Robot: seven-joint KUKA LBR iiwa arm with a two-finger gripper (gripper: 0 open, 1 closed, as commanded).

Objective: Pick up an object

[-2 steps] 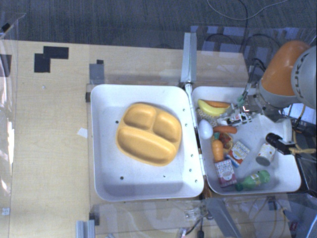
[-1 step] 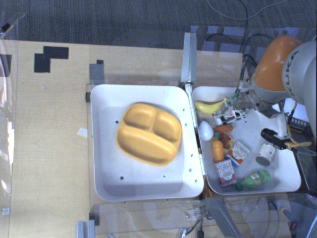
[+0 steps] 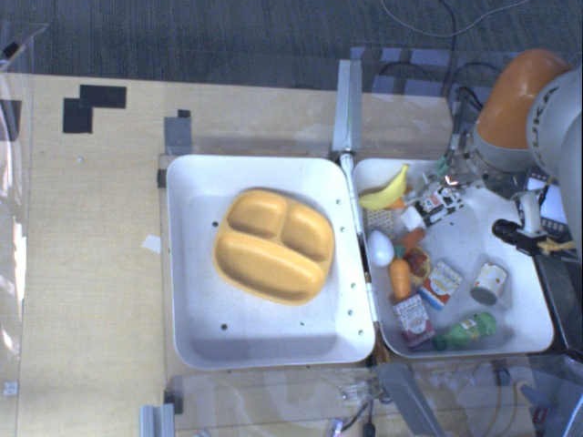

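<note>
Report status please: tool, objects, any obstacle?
Tool low at right bin far edge, grip unclear. Banana beside it. Yellow tray in left bin.

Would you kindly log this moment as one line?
arm: over right bin | gripper: near banana | left bin: yellow tray | pick: not evident

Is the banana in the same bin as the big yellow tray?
No, the banana lies in the right bin; the yellow tray sits in the left bin.
</note>
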